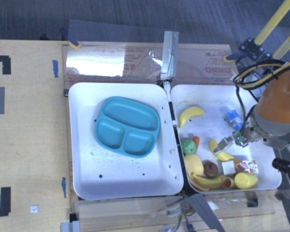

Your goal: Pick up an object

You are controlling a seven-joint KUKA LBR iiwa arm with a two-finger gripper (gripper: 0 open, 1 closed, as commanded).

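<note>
The yellow lemon (245,180) lies at the near edge of the right bin (203,98). Just above it, the pincer (227,143) hovers over small yellow pieces; how wide it stands I cannot tell. A blue divided plate (127,126) sits in the left bin (82,144).

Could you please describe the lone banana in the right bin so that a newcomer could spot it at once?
Start at the right white bin, beside the bin holding the blue divided plate. Near its upper left area, close to the shared divider, lies the yellow toy banana. It curves alone on bare white floor, above the green vegetable and apart from the crowded pile along the bottom edge.
</note>
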